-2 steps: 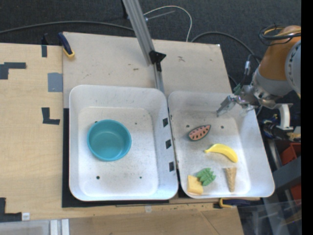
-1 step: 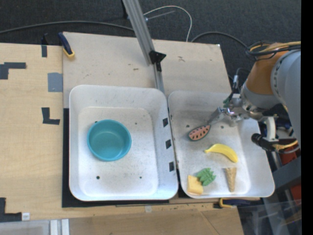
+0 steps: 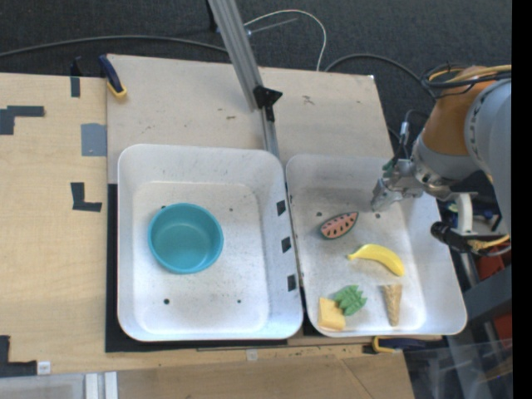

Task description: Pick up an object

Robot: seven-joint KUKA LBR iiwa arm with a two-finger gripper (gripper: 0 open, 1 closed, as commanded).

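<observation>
Though whether shut I cannot tell, the tool [image 3: 384, 198] just right of the watermelon slice [image 3: 338, 224], apart.

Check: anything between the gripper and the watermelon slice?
Nothing. Camera view shows bare bin floor between the gripper and the watermelon slice.

Right bin [image 3: 432, 223] holds five candidates. Watermelon slice [image 3: 338, 224]: red flesh, dark seeds, flat, upper-middle of the bin, tilted with its right end higher. Banana [image 3: 378, 258]: yellow, curved, lying flat just below-right of the slice, apart from it. Ice-cream cone [image 3: 392, 302]: tan, lying flat near the front edge, tip pointing toward the front. Green leafy piece [image 3: 351, 298]: left of the cone, touching a yellow block [image 3: 331, 315] at the front-left corner. Left bin [image 3: 133, 165] holds a teal bowl [image 3: 186, 238], upright, left of centre.
</observation>
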